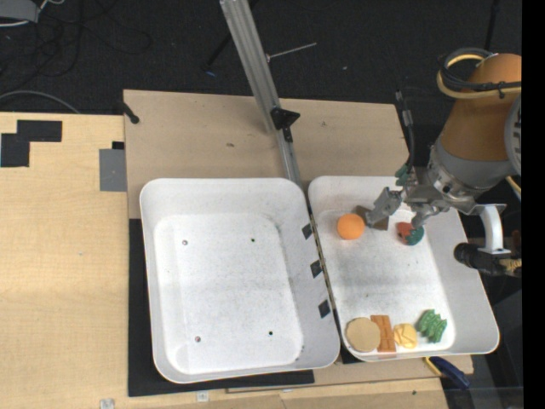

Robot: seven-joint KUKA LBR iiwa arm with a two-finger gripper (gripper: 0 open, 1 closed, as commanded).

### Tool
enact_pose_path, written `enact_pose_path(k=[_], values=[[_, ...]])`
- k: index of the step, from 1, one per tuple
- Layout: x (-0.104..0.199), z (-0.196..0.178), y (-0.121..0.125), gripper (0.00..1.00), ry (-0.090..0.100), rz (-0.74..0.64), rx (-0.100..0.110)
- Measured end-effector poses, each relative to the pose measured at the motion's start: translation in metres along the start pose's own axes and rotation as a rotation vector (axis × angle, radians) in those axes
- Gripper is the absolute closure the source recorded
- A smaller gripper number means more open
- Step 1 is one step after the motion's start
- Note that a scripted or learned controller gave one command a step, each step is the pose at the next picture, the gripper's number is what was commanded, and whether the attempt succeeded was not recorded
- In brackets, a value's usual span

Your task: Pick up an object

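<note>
Spread wide, our gripper [397, 213] hangs over the upper part of the right bin [464, 309] with nothing between its fingers; one finger points toward the orange ball [350, 227], the other sits just beside a small red and teal toy [410, 232]. Our arm [477, 135] reaches in from the right, wrist bent down toward the bin floor. We judge the ball light, smooth and likely to roll, so it is best pinched across its widest middle. The small toy looks lighter and more awkward, and we would take it by its sides.
</note>
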State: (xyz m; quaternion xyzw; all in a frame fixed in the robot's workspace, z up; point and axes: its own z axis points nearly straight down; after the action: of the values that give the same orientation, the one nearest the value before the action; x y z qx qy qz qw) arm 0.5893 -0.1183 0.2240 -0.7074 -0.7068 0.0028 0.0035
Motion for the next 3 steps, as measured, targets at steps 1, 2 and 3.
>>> enact_pose_path(k=[1,2,3], values=[[0.002,0.046,0.006,0.00,0.000,0.000,-0.001],[0.008,0.094,-0.002,0.00,0.001,0.001,0.000],[0.005,0.081,-0.001,1.00,0.000,0.008,-0.005]])
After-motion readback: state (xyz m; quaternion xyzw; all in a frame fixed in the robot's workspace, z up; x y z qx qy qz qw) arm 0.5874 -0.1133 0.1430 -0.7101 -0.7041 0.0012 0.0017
